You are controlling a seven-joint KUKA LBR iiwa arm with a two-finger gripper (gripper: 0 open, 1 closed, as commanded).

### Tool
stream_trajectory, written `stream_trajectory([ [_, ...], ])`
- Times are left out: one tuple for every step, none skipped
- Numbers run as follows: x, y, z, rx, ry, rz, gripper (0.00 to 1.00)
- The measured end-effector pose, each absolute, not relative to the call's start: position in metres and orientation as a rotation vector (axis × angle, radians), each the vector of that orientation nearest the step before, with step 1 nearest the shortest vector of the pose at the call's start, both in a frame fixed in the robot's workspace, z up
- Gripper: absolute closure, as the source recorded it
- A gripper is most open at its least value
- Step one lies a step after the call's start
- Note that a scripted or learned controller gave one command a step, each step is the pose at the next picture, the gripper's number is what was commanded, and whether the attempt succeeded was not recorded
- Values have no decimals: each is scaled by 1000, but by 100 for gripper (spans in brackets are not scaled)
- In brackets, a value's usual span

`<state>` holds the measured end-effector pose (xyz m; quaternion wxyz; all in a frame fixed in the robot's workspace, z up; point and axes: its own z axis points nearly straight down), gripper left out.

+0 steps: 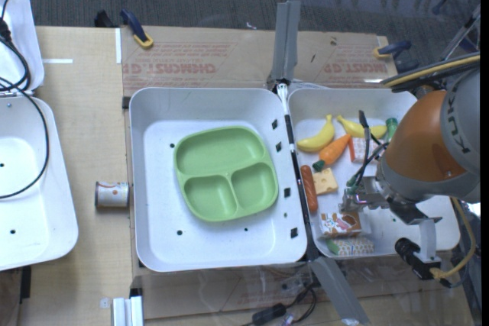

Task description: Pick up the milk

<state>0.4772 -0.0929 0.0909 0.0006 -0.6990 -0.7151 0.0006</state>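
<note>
In the right bin (451, 237) a small white carton with red-brown print, which I take for the milk (337, 224), lies near the front left corner. My gripper (354, 201) hangs just above and behind it, pointing down at the bin floor and touching or nearly touching the carton's upper edge. The grey arm with its orange band (424, 141) covers the bin's right half. I see nothing lifted off the floor.
Two yellow bananas (319, 136), an orange carrot (334, 150), a red sausage (309, 188) and a cheese wedge (326, 181) lie behind the gripper. A flat printed packet (353, 246) lies in front of the milk. The left bin (153, 187) holds a green divided plate (225, 173).
</note>
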Motion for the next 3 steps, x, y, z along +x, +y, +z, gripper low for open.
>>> stream_trajectory([
  [478, -21, 191, -2027, -2400, 2, 100],
  [478, 60, 204, -1889, -2510, 3, 100],
  [478, 67, 229, -1513, -2755, 2, 100],
])
